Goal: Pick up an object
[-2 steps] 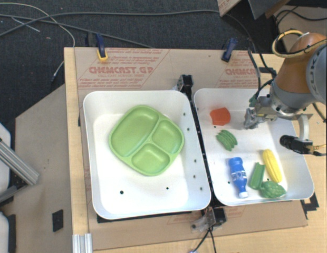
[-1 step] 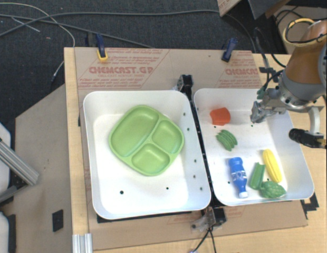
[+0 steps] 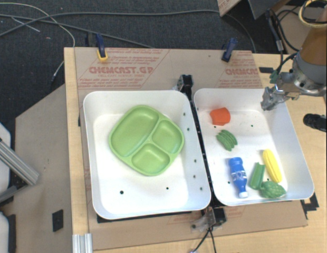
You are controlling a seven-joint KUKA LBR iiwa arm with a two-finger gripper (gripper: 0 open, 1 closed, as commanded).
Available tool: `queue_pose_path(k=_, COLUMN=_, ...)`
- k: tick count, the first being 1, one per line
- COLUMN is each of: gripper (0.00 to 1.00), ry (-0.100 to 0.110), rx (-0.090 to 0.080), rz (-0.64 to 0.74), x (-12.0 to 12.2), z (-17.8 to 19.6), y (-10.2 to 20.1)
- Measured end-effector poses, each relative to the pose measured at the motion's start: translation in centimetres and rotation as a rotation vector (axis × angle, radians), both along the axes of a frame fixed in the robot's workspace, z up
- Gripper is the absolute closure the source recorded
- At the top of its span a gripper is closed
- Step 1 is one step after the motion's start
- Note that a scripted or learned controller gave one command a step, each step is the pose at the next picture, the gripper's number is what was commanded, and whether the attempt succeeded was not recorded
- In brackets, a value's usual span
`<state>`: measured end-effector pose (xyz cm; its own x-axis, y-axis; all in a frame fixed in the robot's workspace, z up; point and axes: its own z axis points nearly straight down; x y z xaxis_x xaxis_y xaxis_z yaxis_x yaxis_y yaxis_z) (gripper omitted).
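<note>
While poised above the right bin's point(image 3: 290, 136) far right corner, fingers point(image 3: 270, 100) apart, gripping nothing; below, orange block point(image 3: 220, 116), blue bottle point(image 3: 237, 176), corn point(image 3: 272, 165).

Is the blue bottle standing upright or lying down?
Lying down. The blue bottle rests on its side on the floor of the right bin, its white cap toward the near edge.

place: robot lab | cues: clamped cardboard bench point(image 3: 126, 67), loose floor cables point(image 3: 37, 20), white bins point(image 3: 100, 194)
</note>
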<state>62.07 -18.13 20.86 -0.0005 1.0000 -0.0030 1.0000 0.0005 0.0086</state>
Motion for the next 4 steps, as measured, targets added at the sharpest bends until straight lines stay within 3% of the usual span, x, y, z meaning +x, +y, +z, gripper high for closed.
queue_pose_path(k=1, gripper=1.0, ry=0.0, rx=0.001, rz=0.001, x=-0.7, z=5.5, y=0.4)
queue_pose_path(k=3, gripper=1.0, ry=0.01, rx=0.007, rz=0.006, x=-0.5, z=6.1, y=11.2)
queue_pose_path(k=4, gripper=1.0, ry=0.012, rx=0.006, rz=0.006, x=-0.2, z=4.6, y=16.8)
